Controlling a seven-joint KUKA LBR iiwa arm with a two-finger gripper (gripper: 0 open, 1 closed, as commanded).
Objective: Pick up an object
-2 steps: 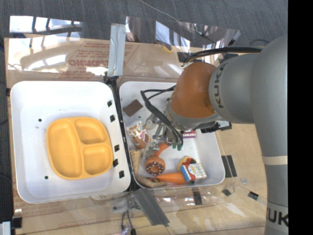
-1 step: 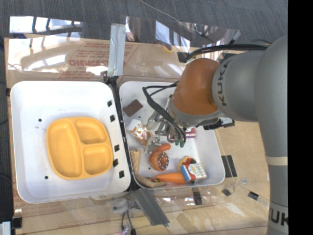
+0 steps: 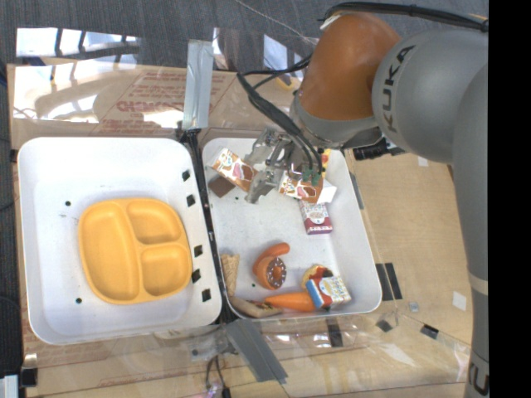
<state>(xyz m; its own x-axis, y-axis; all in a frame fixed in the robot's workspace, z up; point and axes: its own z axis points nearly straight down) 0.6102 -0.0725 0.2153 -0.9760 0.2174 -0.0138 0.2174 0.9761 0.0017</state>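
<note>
My gripper point(image 3: 264, 172) hangs low over the back part of the right bin point(image 3: 358, 247), under the orange wrist band. It sits between two small printed cartons, one point(image 3: 231, 170) to its left and one point(image 3: 302, 189) to its right, close to both. A third carton point(image 3: 315, 219) with a dark red side lies a little nearer the front. A brown block point(image 3: 220, 187) rests by the bin's left wall. I see nothing lifted off the bin floor.
At the right bin's front lie an orange round toy point(image 3: 272, 269), a carrot point(image 3: 290, 303), a colourful carton point(image 3: 328, 288) and a cone point(image 3: 230, 272). The left bin point(image 3: 50, 164) holds a yellow divided plate point(image 3: 133, 249).
</note>
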